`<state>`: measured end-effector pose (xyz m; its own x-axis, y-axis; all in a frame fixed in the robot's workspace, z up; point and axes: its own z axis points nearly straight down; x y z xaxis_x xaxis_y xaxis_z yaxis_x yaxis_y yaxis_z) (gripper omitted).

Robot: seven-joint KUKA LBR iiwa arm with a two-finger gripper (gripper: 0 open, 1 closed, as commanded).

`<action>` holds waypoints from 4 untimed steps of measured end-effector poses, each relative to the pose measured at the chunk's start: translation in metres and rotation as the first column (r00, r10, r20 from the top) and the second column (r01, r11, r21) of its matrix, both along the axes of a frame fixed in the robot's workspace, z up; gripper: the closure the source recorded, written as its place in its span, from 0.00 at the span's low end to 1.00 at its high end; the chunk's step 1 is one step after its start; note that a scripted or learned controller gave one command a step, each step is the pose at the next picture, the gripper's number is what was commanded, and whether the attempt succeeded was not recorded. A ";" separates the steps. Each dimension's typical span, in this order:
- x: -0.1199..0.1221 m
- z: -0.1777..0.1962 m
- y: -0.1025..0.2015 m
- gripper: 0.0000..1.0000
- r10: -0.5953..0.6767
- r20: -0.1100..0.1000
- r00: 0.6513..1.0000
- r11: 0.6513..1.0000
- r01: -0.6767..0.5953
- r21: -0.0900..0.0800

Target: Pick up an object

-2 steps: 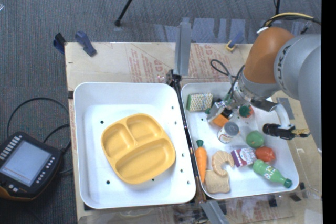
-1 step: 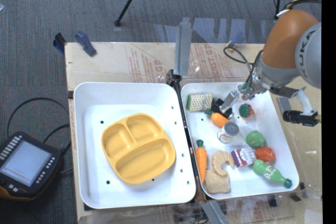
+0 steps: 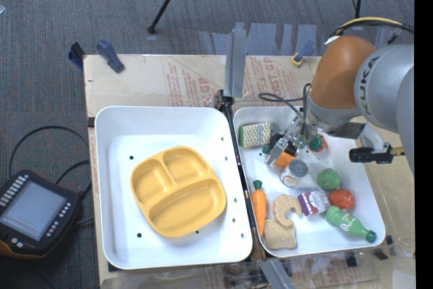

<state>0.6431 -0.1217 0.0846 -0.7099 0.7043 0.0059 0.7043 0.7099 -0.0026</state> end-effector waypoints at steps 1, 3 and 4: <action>-0.001 0.117 0.028 0.00 -0.013 0.017 1.000 1.000 0.013 -0.002; -0.016 0.148 -0.032 0.00 0.269 0.005 0.963 0.963 -0.269 0.000; -0.008 0.111 0.049 0.00 0.647 0.005 0.762 0.762 -0.647 0.003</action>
